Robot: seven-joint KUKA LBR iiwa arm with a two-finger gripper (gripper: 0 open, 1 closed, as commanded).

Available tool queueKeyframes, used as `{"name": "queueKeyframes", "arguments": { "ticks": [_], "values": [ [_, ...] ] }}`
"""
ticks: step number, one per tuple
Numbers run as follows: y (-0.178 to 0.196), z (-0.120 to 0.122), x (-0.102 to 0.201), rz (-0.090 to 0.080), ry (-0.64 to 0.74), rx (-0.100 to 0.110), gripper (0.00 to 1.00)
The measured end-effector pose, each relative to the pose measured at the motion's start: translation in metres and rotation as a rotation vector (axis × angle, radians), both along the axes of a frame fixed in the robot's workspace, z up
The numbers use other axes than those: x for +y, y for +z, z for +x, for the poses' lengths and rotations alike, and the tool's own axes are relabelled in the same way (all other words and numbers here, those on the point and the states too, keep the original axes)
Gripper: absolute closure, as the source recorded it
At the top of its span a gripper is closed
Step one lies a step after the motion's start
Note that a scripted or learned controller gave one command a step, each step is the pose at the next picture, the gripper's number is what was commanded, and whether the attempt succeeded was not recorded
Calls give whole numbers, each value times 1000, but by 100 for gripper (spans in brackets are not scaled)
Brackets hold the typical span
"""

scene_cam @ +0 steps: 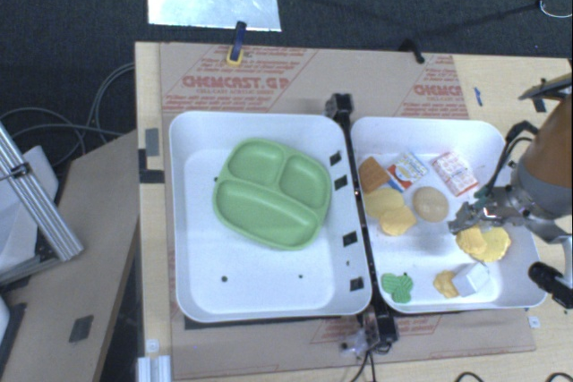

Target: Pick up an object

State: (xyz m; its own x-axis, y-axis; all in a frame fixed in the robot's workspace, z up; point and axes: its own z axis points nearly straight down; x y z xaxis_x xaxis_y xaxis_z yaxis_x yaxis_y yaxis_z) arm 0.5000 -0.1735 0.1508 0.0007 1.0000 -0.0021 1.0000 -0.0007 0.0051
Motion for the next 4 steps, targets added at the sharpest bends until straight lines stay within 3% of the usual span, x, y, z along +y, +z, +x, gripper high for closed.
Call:
{"name": "queueKeyframes", "arguments": {
  "ticks": [1,2,4],
  "values": [
    [62,9,1,-1,5,-3,100],
    [74,10,1,1,5,1,100],
    [73,38,110,4,11,4,100]
  ]
}}
